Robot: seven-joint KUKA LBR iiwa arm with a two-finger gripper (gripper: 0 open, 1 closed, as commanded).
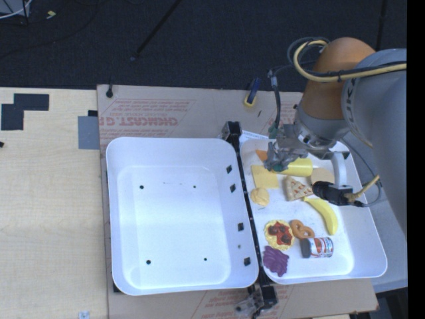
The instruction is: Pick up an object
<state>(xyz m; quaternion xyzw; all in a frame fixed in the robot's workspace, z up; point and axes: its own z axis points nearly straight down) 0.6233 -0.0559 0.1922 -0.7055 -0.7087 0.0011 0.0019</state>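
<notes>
Bottom of frame, right bin (372, 261): purple grape cluster (275, 260) at the lower left corner, a small red-labelled can (319, 247) lying on its side just right of it. Above those, a round pizza-like piece (279, 234) with a pretzel (302, 230) touching its right edge. Banana (324, 214) slanted further right. Mid-bin: a pale yellow lump (259, 196), a cheese-coloured block (264, 177), a wedge-shaped slice (297, 189). Left bin (119, 198) held nothing to grasp.

Further up, the gripper (282, 153) sat low over the upper part of the right bin, beside a yellow bar (300, 168) and an orange piece (262, 155). Finger state could not be told; the wrist body masked the tips. No item was seen held.

Judged step: descent or closing on a target near the upper bin corner, probably the yellow bar or the orange piece. Next move would call for a firm close on one item alone, then a straight lift, since neighbours lay close and could be dragged along.
</notes>
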